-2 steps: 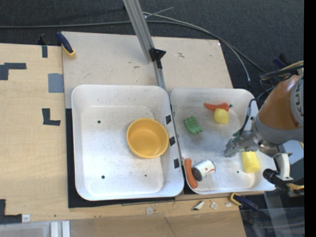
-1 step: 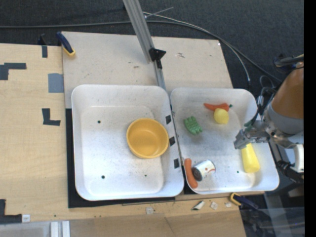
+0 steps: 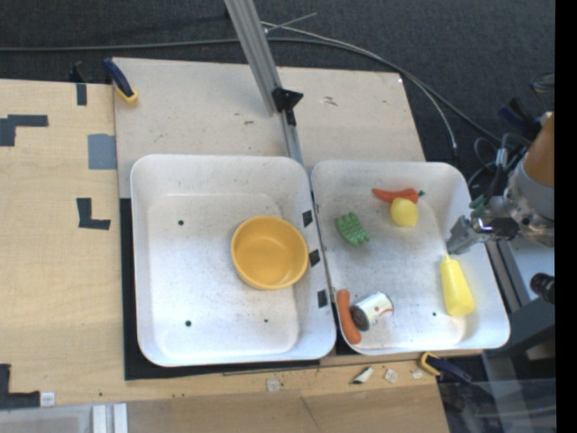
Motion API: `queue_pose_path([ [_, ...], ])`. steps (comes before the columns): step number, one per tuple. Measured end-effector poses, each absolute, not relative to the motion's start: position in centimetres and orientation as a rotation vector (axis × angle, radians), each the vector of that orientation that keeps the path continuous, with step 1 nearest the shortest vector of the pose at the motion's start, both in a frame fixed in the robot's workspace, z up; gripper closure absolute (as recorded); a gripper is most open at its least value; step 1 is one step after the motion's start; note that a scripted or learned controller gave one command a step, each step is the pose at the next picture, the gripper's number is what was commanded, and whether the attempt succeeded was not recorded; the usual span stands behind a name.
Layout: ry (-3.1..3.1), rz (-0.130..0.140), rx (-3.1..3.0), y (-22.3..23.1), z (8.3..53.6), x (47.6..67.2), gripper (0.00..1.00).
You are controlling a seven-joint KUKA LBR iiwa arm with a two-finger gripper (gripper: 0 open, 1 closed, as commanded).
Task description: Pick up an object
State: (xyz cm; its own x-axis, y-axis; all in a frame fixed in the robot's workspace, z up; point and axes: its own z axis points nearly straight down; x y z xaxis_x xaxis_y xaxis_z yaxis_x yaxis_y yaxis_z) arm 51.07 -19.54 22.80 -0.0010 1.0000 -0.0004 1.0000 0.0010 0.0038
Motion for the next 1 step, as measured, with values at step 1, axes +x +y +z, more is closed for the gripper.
queue_pose_path([
  [1,2.221,0.004,2.217,-19.26,27.17,51.39,1.0],
])
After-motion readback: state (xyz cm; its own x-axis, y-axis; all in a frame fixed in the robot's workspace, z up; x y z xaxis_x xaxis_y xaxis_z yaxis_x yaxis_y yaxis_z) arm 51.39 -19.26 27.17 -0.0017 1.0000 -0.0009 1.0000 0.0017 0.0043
